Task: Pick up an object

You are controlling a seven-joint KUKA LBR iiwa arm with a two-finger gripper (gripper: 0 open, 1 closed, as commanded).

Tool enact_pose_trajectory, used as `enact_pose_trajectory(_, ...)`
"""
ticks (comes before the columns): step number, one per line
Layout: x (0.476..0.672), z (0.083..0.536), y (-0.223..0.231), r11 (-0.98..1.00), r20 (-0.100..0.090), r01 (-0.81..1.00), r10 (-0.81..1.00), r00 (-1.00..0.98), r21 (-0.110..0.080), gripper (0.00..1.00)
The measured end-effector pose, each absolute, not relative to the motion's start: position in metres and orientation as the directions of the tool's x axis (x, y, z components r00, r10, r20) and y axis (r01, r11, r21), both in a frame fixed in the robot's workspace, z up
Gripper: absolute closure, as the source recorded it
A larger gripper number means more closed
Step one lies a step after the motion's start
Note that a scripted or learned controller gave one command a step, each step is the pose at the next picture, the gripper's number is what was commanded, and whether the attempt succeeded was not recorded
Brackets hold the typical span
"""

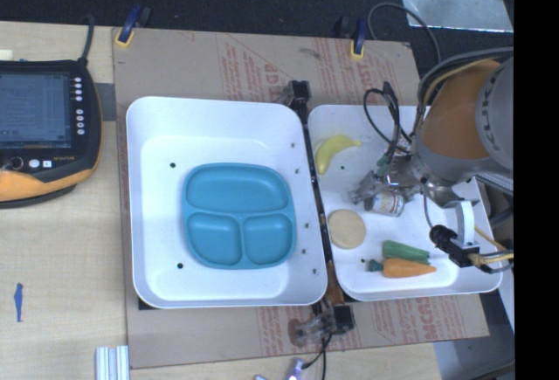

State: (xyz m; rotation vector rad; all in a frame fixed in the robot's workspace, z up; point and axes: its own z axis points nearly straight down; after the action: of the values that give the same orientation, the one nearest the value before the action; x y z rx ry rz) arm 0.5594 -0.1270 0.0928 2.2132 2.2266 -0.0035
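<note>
- Looming largest at the right edge, the grey arm (476, 120) with its orange band reaches in over the right bin (349, 289).
- Down at its tip, the gripper (377, 193) sits low inside that bin, just left of the wrist, tangled in black cables; whether its fingers are apart or together, I cannot tell from this angle.
- Nothing can be made out between those fingers, so no grasp to call.
- Yellow banana (334, 149) lies in the bin's upper left corner, near the gripper but apart from it.
- Round beige disc (347, 229), cookie-like, lies just below the gripper, near the bin's left wall.
- Orange carrot (406, 268) rests along the front of the bin, with a green vegetable (405, 251) touching it just above.
- Over in the left bin (153, 195), a blue divided plate (238, 215) with three compartments sits in the middle.
- Both bins rest on a brown cardboard sheet (218, 64) held down by clamps at the far edge.
- Far left on the bench, a control pendant (44, 129) with a dark screen lies well apart from the bins.
</note>
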Motion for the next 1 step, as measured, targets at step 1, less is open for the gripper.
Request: enact_pose_trajectory(1,0.5598,0.1035,-0.128,0.009,-0.005,1.0,1.0,-0.009,0.0,1.0)
